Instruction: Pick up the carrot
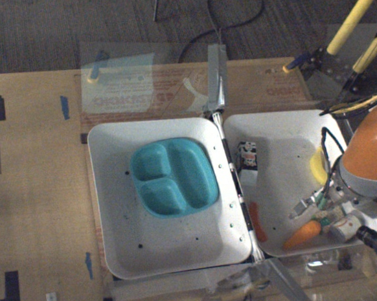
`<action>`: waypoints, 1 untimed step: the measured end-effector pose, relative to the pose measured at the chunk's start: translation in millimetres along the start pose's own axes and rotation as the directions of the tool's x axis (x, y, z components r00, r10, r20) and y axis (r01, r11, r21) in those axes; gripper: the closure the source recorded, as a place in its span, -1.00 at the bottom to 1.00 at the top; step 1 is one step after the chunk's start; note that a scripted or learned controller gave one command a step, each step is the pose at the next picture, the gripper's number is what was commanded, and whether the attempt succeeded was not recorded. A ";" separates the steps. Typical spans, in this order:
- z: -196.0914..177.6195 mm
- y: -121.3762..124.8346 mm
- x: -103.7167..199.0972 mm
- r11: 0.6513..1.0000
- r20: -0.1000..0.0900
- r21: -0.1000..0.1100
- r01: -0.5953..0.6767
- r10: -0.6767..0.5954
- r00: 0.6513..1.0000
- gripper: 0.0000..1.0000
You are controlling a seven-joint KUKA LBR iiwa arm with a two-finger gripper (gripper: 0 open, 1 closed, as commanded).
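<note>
We find the small orange carrot with a green top (304,235) lying on its side near the front wall of the right-hand shallow white bin (278,172), with the tool (320,208) directly above its leafy end; whether the tool is open or closed we cannot tell. We judge this a grasp approach. The teal divided plastic plate (175,177) lies in the left-hand white bin (117,236), well apart and out of the way.

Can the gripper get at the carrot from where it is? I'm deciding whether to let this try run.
Probably yes. The gripper hangs just above the carrot near the right bin's front edge, with nothing lying on the carrot.
</note>
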State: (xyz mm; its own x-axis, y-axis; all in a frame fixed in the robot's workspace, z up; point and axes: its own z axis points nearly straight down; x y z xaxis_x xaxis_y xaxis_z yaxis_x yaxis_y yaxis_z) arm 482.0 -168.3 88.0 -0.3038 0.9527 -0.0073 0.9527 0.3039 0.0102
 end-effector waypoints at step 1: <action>-0.4 8.3 26.5 1.000 0.000 0.002 0.005 -0.005 1.000 -1.00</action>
State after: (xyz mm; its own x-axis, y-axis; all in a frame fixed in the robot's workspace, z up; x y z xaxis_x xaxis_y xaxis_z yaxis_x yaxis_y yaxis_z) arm 481.9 -140.5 88.2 -0.3088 0.9511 -0.0073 0.9511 0.3089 0.0085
